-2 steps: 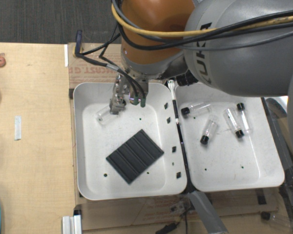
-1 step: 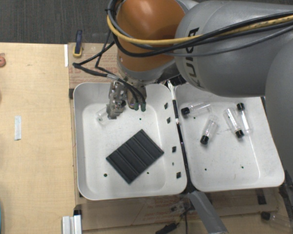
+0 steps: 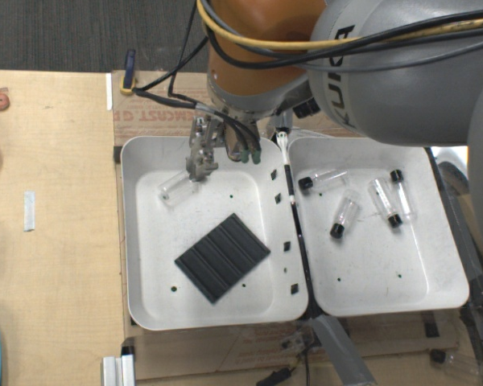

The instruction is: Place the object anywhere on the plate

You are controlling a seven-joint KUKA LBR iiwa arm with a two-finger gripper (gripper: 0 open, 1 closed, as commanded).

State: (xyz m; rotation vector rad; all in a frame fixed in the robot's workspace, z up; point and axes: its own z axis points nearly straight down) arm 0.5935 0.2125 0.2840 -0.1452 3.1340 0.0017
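Ok, camera view: arm (image 3: pixel 362 47) reaches in from the right, orange band up top, wrist tipped down over the far part of the left bin (image 3: pixel 137 240). Gripper (image 3: pixel 200 167) hangs low near the bin floor, fingers close together. A clear tube (image 3: pixel 175 186) lies just at the fingertips; too blurry to tell if it's actually pinched or only touching. Dark ribbed plate (image 3: pixel 223 257) sits flat in the same bin, rotated diagonal, well apart from the gripper, nothing on it. Right bin (image 3: pixel 435 296): several clear tubes with black caps (image 3: pixel 344 217), scattered across its far half, apart from each other.
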